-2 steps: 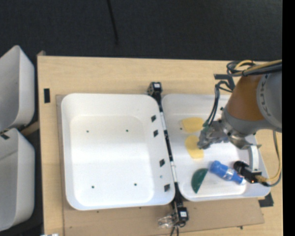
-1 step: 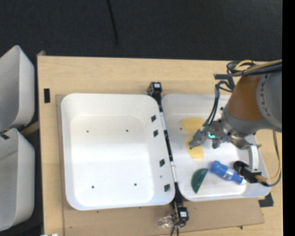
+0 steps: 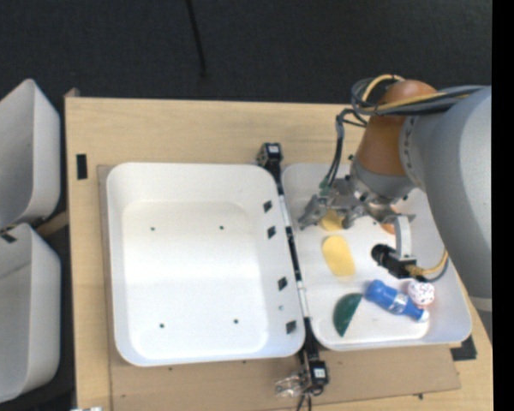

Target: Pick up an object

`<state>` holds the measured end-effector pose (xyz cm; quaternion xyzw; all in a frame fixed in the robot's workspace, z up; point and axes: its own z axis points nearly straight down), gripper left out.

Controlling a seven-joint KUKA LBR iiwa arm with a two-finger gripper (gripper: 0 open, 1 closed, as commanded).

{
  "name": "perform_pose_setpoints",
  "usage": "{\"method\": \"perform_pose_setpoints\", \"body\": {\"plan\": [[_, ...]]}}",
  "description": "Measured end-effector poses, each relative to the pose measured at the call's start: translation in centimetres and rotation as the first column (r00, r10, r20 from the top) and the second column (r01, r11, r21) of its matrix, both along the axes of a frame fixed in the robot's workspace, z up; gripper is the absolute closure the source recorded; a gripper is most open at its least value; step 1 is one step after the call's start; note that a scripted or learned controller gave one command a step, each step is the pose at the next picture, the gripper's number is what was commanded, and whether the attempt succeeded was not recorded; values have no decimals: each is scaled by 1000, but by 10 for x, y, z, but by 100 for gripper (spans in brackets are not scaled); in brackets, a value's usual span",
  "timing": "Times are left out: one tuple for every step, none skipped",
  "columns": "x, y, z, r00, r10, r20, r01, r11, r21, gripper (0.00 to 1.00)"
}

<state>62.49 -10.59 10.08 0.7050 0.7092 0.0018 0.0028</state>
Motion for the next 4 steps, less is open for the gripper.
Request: {"method": "perform_pose_setpoints", "body": {"plan": [[-61, 6, 0, 1000, -7, -11, 7, 1000, 1, 0], [-58, 4, 11, 1000, -9, -5, 9, 1000, 0, 100], [-11, 11, 194, 1000, -1, 12, 1, 1000, -2, 100], [-12, 48, 412, 1000, 0, 16, 0, 1000, -1, 100]]}}
